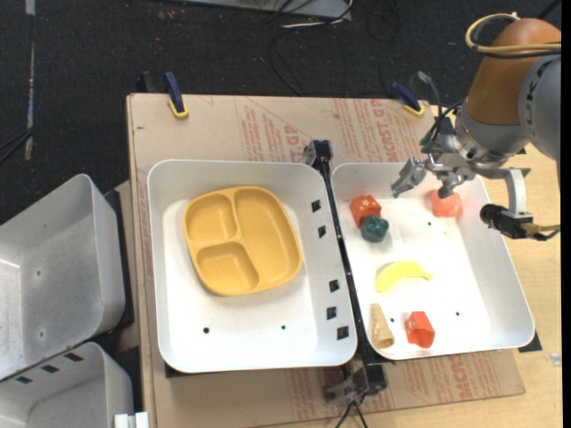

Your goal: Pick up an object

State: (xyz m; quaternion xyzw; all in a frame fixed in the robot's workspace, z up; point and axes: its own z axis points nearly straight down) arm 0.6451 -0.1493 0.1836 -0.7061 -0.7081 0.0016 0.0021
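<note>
My gripper (427, 183) hangs open over the back of the right bin (482, 275), its two fingers spread wide apart with nothing between them. A salmon-pink object (446, 204) lies right under the right finger (449, 184). The left finger points toward a red-orange object (364, 208), which touches a dark green one (375, 229). Further forward lie a yellow banana (401, 275), a tan cone-shaped piece (381, 325) and a red block (419, 329).
The left bin (178, 328) holds a yellow divided plate (241, 239). A black divider (337, 257) runs between the bins. White tubs (53, 266) stand off the bench at the left. Blue and yellow clamps (176, 96) grip the board's back edge.
</note>
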